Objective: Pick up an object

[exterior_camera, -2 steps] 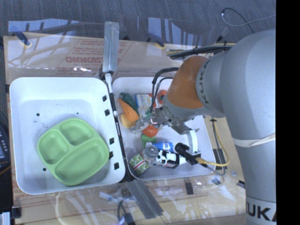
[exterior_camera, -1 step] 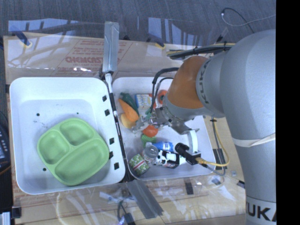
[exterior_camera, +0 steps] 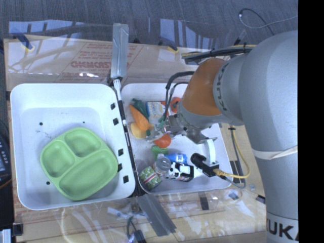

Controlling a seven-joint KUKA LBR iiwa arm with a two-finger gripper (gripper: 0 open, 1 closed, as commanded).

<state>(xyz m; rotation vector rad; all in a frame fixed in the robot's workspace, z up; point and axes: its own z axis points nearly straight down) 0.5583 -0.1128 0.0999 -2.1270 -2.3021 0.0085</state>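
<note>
The right bin (exterior_camera: pixel 212 184) holds a pile of small items. An orange carrot (exterior_camera: pixel 139 116) lies at its left, with a yellow piece (exterior_camera: pixel 136 131) just below it. A white and green carton (exterior_camera: pixel 154 108) lies behind them. A red tomato-like piece (exterior_camera: pixel 162 141) sits mid-bin. Nearer the front are a clear jar (exterior_camera: pixel 163 163), a blue item (exterior_camera: pixel 178 158), a black and white toy (exterior_camera: pixel 180 171) and a green patterned ball (exterior_camera: pixel 148 176). My gripper (exterior_camera: pixel 163 127) hangs low in the bin, right above the red piece and beside the carrot. The arm hides the bin's right half.
The left bin (exterior_camera: pixel 30 105) holds a green divided plate (exterior_camera: pixel 79 162) at its front. A divider wall (exterior_camera: pixel 123 135) with black clips separates the bins. A black connector and yellow cable (exterior_camera: pixel 212 170) hang from the arm over the right bin's front.
</note>
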